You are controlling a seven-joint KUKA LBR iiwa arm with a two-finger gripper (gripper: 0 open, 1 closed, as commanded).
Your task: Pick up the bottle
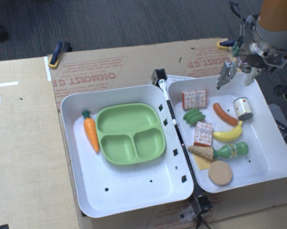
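Observation:
The green bottle (233,151) lies on its side in the right bin (275,162), just below the banana (229,133) and touching the cone (201,153) at its left end. My gripper (236,73) hangs above the far edge of the right bin, well up and to the right of the bottle. Its fingers (225,76) stand open and hold nothing.
Around the bottle in the right bin lie a red sausage (224,113), a can (243,108), two small red boxes (194,99), a green pepper (193,116), a yellow slice and a round cookie (220,173). The left bin (132,191) holds a green divided plate (131,133) and a carrot (91,134).

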